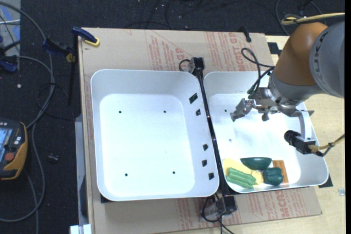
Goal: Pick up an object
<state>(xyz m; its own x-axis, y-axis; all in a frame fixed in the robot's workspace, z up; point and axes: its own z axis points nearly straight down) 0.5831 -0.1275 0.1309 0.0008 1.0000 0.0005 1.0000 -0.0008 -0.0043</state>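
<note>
Right bin (307, 179) holding green, teal and yellow objects (255, 171) at near edge, gripper (253, 109) above, fingers apart, grasping nothing

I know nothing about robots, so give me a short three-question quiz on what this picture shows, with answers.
1. True or false: the grey arm's two-finger gripper hangs over the right-hand shallow white bin.
2. Which corner of that bin holds the cluster of small items? A near corner, B far corner, C middle.
3. Fill in: the ridged light green piece lies beside a flat ______ piece.

Key
1. True.
2. A: the dark green bowl-shaped piece, the green chunk and the rest sit along the near edge.
3. Yellow.
</note>
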